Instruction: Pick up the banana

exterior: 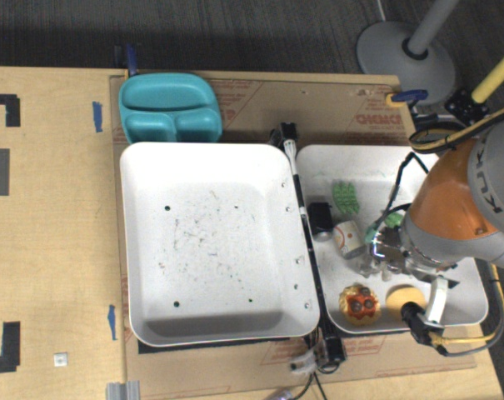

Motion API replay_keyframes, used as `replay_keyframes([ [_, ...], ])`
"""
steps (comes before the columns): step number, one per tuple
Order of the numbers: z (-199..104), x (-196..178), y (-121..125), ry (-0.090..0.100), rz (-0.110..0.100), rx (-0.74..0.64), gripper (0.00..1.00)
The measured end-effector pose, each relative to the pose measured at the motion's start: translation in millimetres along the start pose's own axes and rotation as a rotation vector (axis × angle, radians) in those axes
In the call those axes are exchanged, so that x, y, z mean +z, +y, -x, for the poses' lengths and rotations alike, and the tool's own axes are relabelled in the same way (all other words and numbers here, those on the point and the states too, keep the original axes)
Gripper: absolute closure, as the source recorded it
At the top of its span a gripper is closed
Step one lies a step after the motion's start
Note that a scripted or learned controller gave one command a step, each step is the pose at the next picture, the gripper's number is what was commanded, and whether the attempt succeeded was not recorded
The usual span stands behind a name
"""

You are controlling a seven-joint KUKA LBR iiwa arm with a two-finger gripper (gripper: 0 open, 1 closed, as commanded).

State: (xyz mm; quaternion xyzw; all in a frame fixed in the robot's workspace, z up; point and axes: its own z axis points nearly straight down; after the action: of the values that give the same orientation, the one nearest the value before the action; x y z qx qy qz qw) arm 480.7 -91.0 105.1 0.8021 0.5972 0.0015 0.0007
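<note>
Hovering my end effector (401, 267) (couldn't tell its state) over the banana (404, 295) in the right bin (476, 311), I figured it was light, smooth, best pinched mid-body.

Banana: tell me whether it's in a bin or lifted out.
In. The banana lies on the floor of the right bin, near the front wall, partly covered by the arm.
</note>
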Motion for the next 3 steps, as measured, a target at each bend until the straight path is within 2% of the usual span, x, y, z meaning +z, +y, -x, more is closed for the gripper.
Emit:
replay_keyframes([
  [3,-0.9,-29.3,1.5,0.000,0.004,0.000,1.00],
])
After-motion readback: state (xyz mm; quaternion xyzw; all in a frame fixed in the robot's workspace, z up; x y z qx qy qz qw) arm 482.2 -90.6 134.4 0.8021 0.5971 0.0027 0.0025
